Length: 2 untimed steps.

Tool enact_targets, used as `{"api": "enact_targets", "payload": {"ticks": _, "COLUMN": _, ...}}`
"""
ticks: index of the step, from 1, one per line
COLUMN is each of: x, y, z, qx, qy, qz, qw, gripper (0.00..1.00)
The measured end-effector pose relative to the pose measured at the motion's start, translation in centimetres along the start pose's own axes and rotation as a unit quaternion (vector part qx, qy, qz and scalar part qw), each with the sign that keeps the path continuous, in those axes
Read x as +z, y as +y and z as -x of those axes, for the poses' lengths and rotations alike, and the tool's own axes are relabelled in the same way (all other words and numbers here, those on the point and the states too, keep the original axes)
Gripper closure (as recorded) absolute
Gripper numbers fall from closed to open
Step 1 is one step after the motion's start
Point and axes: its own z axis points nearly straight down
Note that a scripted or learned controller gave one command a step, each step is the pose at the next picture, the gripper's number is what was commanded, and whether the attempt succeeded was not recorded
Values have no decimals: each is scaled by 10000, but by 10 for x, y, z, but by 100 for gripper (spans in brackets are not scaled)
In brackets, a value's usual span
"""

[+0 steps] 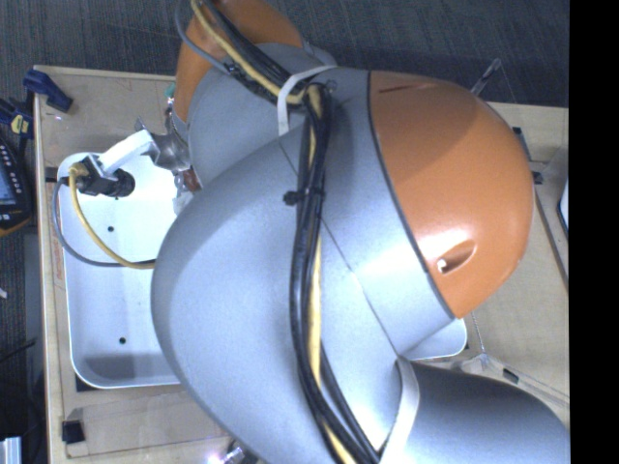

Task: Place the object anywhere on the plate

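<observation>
Grey arm (290, 288) looming over white bin (106, 356), tool (179, 167) grip state impossible to tell

Small reddish-brown object (191, 176), mostly hidden, over the white bin (116, 356)

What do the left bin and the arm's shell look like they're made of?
The left bin: smooth white plastic by the look, with a moulded rolled rim, rounded corners and soft glare on the floor. The arm: hard grey shell with glossy orange caps, likely painted metal or plastic; highlights show, but the look cannot settle which.
</observation>
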Motion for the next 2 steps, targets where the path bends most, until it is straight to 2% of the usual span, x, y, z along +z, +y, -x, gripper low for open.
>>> {"api": "enact_targets", "payload": {"ticks": 1, "x": 5, "y": 17, "z": -28, "qx": -1542, "qy": -29, "qz": -20, "qw": 9880, "gripper": 100}}
{"api": "enact_targets", "payload": {"ticks": 2, "x": 5, "y": 17, "z": -28, "qx": -1540, "qy": -33, "qz": -24, "qw": 9881, "gripper": 0}}
